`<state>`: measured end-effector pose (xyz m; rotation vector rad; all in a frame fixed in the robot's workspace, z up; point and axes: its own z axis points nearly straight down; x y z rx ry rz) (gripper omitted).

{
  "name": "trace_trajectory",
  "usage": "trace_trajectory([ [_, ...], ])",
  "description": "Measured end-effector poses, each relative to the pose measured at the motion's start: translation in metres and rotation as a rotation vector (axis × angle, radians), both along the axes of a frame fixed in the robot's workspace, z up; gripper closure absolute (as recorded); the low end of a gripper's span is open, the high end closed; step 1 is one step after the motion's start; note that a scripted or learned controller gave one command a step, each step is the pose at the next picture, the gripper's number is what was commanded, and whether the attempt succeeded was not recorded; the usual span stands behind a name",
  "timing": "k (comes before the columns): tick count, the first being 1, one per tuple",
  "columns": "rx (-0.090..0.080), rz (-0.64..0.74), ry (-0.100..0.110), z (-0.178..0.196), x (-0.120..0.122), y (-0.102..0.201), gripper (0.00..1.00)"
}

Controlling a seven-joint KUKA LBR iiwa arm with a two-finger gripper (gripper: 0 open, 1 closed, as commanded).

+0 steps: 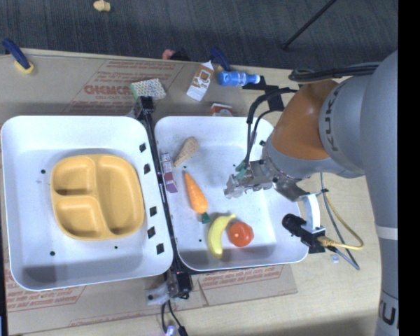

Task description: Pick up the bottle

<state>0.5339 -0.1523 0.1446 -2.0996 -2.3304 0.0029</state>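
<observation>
My gripper hangs over the right bin, right of the carrot; whether it is open or closed cannot be told. The blue bottle lies on its side on the bench beyond that bin. A banana touches a tomato. The left bin holds a yellow divided plate.

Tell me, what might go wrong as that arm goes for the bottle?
The blue plastic bottle lies outside the white right-hand bin, beyond its far wall, while the claw hangs inside the bin: it may grab the orange carrot or another toy instead. Reaching out, it could strike the bin wall.
</observation>
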Motion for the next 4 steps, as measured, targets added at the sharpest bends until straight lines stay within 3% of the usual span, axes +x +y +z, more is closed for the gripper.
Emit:
trace_trajectory([
  [1,-0.002,0.203,-0.004,0.081,-0.043,-0.059,1.0],
  [2,0.0,0.07,-0.002,0.089,-0.057,-0.059,1.0],
  [3,0.0,0.029,0.0,0.064,-0.048,-0.059,1.0],
  [4,-0.002,-0.185,-0.002,0.039,-0.03,-0.059,1.0],
])
